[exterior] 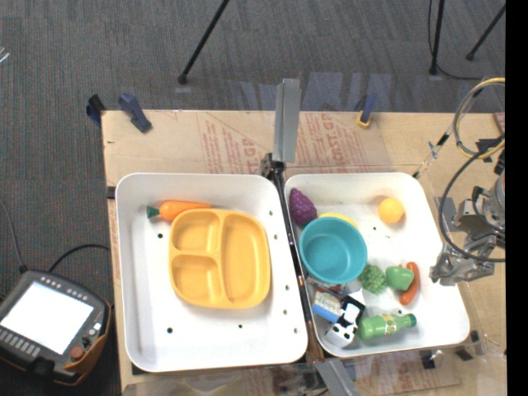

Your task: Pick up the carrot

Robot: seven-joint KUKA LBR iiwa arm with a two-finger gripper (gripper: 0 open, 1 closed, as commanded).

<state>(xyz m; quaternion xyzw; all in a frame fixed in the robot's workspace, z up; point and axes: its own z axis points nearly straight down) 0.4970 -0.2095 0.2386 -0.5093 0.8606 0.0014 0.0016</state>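
Note:
The carrot (180,209) is orange with a green stem end. It lies flat in the left bin (136,304) near its far left corner, just beyond the yellow divided plate (220,258) and touching or almost touching the plate's rim. My gripper (459,264) hangs at the right of the view, over the right bin's outer right edge and far from the carrot. Nothing shows in it.
The right bin (441,308) holds a teal bowl (332,250), a purple fruit (302,207), a yellow lemon (391,211), broccoli (373,278), a green pepper (399,277), a green bottle (385,326) and a cow toy (348,320). A grey upright post (286,126) stands behind the bins' shared wall.

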